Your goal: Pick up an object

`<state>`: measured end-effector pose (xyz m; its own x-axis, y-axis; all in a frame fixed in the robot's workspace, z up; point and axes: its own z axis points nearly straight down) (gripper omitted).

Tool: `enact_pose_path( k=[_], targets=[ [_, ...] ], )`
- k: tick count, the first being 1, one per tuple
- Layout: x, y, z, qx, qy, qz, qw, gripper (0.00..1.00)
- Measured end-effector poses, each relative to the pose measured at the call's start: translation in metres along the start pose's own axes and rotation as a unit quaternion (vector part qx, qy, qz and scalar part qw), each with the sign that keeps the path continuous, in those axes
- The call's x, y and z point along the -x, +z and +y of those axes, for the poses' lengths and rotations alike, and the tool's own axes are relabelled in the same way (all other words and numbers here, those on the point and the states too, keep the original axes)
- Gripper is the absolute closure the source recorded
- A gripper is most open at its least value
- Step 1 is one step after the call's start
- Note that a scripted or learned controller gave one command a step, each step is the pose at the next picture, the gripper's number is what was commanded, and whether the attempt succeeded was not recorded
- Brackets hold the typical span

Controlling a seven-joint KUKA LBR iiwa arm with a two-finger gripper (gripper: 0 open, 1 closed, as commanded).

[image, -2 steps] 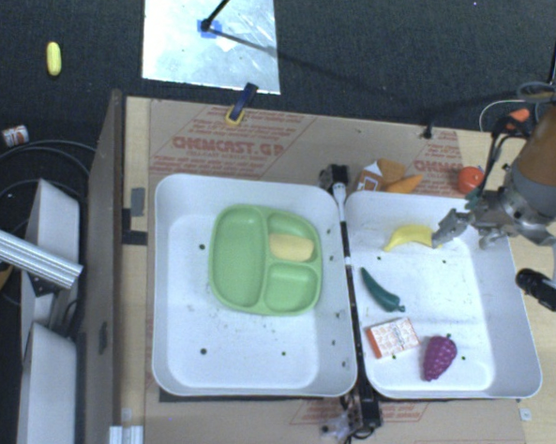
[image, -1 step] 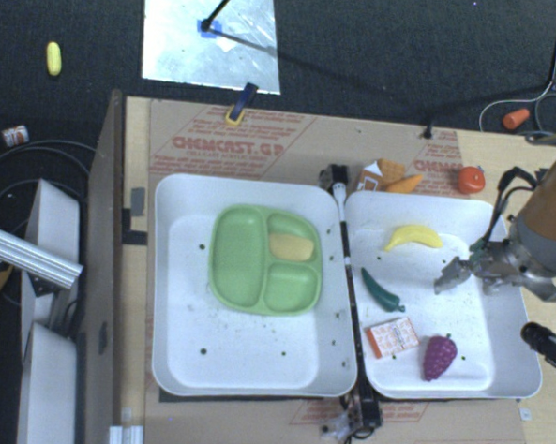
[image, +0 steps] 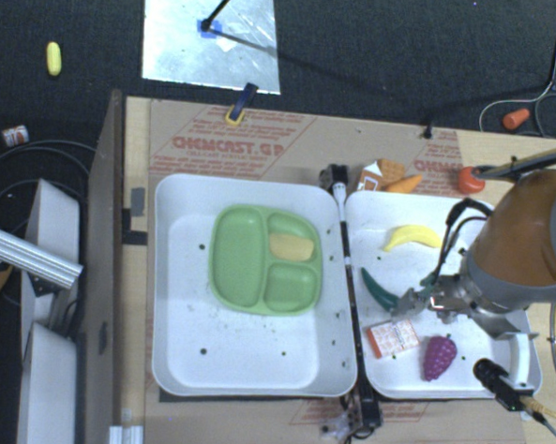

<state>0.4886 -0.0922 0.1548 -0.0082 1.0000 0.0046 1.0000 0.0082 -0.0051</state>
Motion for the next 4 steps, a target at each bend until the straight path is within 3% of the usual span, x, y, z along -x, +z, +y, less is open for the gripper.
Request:
enact_pose_path(
  k=[1, 2, 3, 4],
  targets=[
    [0.05, 0.069, 0.001, 0.005, 0.005, 0.001, 1.0, 0.0],
    [0.115, -0.011, 0.065, 0.009, 0.003, -0.006, 0.9999, 0.0],
    [0.059, -0.003, 0.014, 0.001, 0.001, -0.001, 1.0, 0.0],
    [0.052, 0.063, -0.001, 0.006, 0.005, -0.002, 1.0, 0.0]
  ],
)
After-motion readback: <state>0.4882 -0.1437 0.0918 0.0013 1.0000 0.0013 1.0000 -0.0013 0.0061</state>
